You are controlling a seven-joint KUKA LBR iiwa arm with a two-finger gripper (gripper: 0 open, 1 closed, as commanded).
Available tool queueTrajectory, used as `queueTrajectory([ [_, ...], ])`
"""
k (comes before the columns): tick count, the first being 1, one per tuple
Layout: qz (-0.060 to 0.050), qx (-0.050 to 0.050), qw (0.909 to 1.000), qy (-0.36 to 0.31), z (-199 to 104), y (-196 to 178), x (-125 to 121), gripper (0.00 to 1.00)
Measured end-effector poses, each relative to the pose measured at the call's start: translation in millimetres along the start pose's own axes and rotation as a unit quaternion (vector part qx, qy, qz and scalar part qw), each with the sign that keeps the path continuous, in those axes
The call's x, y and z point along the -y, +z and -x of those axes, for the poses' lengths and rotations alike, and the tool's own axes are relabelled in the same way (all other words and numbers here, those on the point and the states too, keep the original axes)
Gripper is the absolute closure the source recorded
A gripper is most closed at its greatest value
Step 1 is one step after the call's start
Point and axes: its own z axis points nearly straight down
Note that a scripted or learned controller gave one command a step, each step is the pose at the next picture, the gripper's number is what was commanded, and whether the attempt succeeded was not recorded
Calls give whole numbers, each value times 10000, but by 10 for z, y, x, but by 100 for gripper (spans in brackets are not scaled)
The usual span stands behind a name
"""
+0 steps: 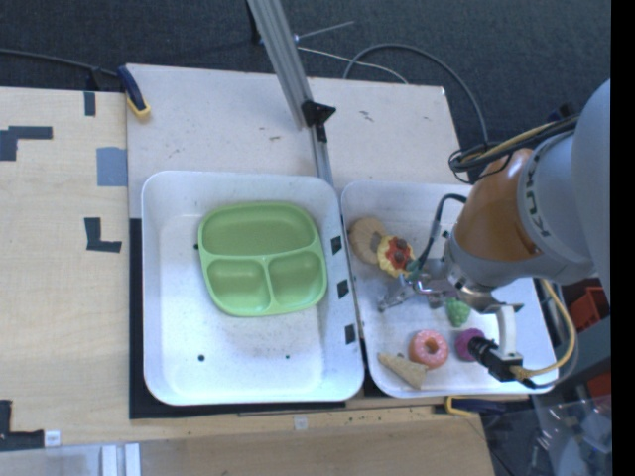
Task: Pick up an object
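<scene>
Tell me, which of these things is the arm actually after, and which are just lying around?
Part of the job, in the right bin:
- gripper
- pink doughnut
- red and yellow toy
- green piece
- purple piece
- tan wedge

Lying about:
- green divided plate, left bin
- metal pole

- Overall bright, even overhead light; no hard shadows anywhere on the bench (pixel 60 266).
- White bins near clipping: left bin (pixel 169 296) floor and rims wash out, surface detail mostly lost.
- Soft sheen on green divided plate (pixel 263 257), compartment ridges still readable.
- Dark carpet (pixel 476 28) at top underexposed, texture faint.
- Arm (pixel 541 206) casts only a weak, diffuse shadow onto right bin (pixel 397 201).
- Low res, slightly soft throughout; small toys in right bin blur together, edges mushy.
- Metal pole (pixel 283 48) has bright specular streak w/ bluish fringe at top.
- No obvious edge distortion.
</scene>
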Motion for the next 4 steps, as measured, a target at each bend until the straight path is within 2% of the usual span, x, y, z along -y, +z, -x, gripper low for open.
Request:
queueTrajectory([
  [1, -9, -9, 10000, -5, -8, -103, 3, 100],
  [2, 21, 0, 10000, 3, 94, -642, 15, 100],
  [4, 24, -1, 10000, -7, -26, -1526, -61, 100],
])
